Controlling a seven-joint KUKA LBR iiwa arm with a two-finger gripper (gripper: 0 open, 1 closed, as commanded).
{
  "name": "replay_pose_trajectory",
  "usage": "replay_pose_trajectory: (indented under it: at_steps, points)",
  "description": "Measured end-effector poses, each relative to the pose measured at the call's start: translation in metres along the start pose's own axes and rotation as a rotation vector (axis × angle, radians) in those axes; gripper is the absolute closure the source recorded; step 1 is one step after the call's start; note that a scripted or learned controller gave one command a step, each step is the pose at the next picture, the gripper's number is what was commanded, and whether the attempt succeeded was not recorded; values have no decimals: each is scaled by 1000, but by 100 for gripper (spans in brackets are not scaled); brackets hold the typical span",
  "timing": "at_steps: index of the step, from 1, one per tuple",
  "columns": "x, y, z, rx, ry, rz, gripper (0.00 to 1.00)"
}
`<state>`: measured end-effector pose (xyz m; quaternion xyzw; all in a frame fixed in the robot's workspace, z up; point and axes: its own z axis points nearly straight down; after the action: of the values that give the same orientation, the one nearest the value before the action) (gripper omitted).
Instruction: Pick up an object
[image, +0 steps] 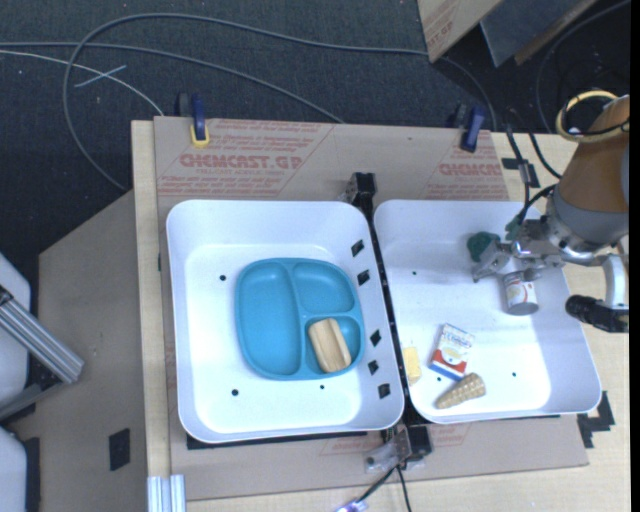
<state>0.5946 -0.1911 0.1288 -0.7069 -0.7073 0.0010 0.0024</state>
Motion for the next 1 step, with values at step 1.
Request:
replay_pose_trajectory:
  at_steps: [1]
  points:
    - [-2,5,16,-20,-8,0,0]
